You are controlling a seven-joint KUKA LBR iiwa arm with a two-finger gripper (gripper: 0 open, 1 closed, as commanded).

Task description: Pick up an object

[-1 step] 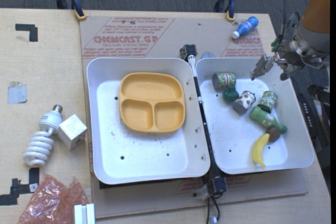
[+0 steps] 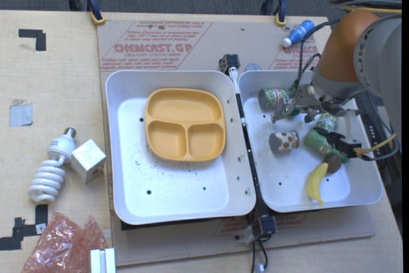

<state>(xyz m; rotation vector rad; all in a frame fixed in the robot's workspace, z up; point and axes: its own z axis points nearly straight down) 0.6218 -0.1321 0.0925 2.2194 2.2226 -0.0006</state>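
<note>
- Crinkled reddish plastic wrap point(image 2: 64, 241) is seen at the near left corner of the bench, with a white block point(image 2: 102, 259) just beside it.
- Farther back on the left, a white spiral light bulb point(image 2: 51, 171) is laid beside a small white cube point(image 2: 88, 159).
- A yellow three-compartment plastic tray point(image 2: 185, 123) is set in the far half of the left white bin point(image 2: 128, 201).
- A yellow plastic banana point(image 2: 316, 182) is found near the front of the right white bin point(image 2: 281, 195).
- A small grey can with a red and white label point(image 2: 284, 140) is placed on its side near the middle of that bin.
- A green toy object point(image 2: 318, 140) is laid to the right of the can, close under the arm's wrist.
- A green-labelled can point(image 2: 273, 97) is seen lying at the far left of the right bin.
- The two-finger gripper point(image 2: 300, 110) is lowered into the right bin, between the green-labelled can and the green toy object; whether its fingers are spread or pressed together cannot be told, and nothing is seen held.
- A blue and white bottle point(image 2: 298, 33) is laid on the cardboard beyond the bins.
</note>
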